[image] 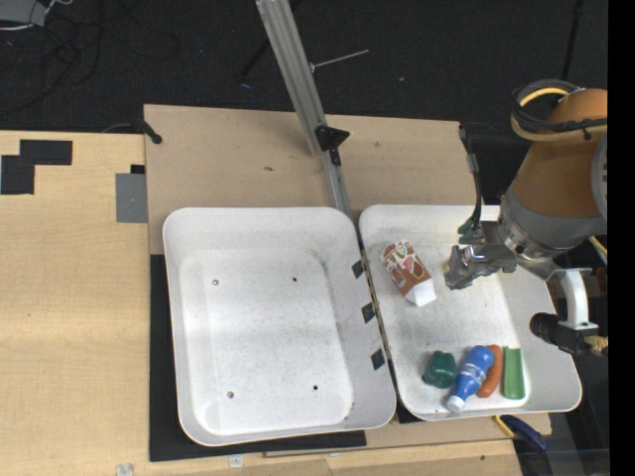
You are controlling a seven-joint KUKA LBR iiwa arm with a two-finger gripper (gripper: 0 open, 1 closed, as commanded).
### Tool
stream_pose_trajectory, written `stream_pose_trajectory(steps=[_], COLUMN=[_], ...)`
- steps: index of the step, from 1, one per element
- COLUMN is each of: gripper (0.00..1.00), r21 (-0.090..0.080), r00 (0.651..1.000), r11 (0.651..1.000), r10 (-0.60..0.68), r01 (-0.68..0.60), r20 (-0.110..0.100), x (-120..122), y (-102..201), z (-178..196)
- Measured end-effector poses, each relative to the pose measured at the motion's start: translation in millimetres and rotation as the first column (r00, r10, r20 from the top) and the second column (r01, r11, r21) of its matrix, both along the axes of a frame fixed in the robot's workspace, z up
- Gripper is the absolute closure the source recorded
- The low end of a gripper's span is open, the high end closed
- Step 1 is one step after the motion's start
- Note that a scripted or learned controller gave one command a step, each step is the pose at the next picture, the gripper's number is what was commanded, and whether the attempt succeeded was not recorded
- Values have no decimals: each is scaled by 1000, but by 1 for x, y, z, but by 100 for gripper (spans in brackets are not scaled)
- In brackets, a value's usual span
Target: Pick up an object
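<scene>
In the camera view, the gripper (464, 269) hangs over the right bin (541, 397), beside the small carton (408, 270); whether it is open or closed, I cannot tell. The carton looks light and stiff, best pinched across its narrow sides.

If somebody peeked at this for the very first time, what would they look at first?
Probably the big grey and orange robot arm coming in from the right, with its hand hanging over the right bin. Next, the bright toys in that bin: a brown and white carton near the middle, and a blue bottle, a dark green lump and orange and green pieces by the front edge.
</scene>
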State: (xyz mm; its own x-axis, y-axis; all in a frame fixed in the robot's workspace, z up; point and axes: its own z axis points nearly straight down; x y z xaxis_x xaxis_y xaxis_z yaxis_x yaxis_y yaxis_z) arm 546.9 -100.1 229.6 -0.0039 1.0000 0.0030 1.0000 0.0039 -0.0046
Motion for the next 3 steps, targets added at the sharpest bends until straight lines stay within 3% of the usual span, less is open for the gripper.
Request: stream_pose_trajectory(steps=[1,3], gripper=[100,100], r21=[0,-1], r00=[1000,1000], r11=[1000,1000], r10=[-1,2], r01=[1,-2], r20=[0,1], x=[-6,-5], y=[48,151], z=[-9,10])
